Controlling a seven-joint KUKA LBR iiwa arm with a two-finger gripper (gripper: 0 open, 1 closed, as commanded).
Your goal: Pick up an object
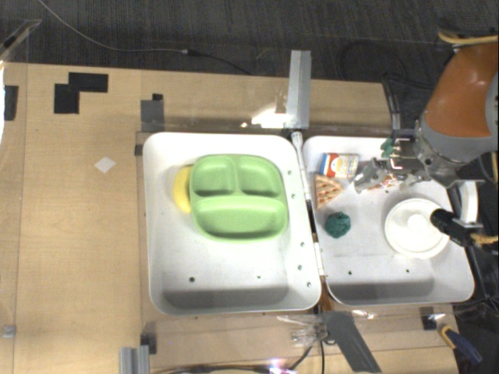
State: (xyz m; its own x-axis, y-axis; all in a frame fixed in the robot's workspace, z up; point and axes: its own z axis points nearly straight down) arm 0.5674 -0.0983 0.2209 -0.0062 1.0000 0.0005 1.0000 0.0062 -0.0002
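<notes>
Gripper [373, 176] low in right bin [366, 275], upper middle; whether it is parted or closed can't be made out, nor whether anything is gripped. Just beside it, left: small white-and-red carton [337, 164], long axis roughly left-right along the bin's far wall. Below that, pizza slice toy [325, 188], tip pointing down-left. Dark green lump [337, 224] nearer centre. White round plate [415, 226] on bin's right side. Left bin [168, 255]: green divided tray [236, 195] lying flat, yellow object [181, 189] tucked partly under its left edge
</notes>
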